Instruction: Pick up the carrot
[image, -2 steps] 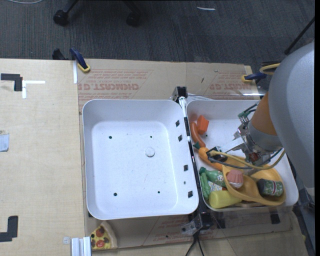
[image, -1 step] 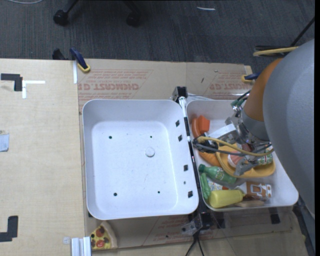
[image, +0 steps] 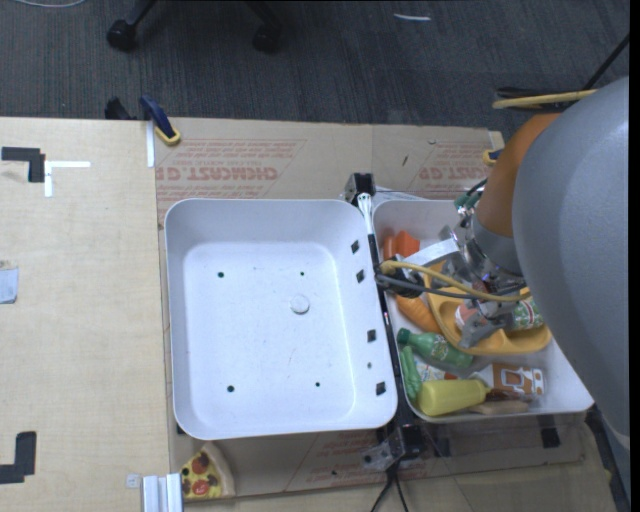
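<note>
- We saw the arm (image: 575, 230) reaching into the right bin (image: 570, 395); its gripper (image: 478, 290) sat among clutter, state impossible to tell.
- The carrot (image: 404, 244) lay near that bin's far-left corner, beside the gripper.

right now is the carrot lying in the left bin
No, the carrot lies in the right bin among the other items, near that bin's upper left corner, beside the arm.

Even, bright overhead light, soft shadows inside the left bin (image: 200, 300), slightly soft focus, arm (image: 590, 230) blurred up close.
</note>
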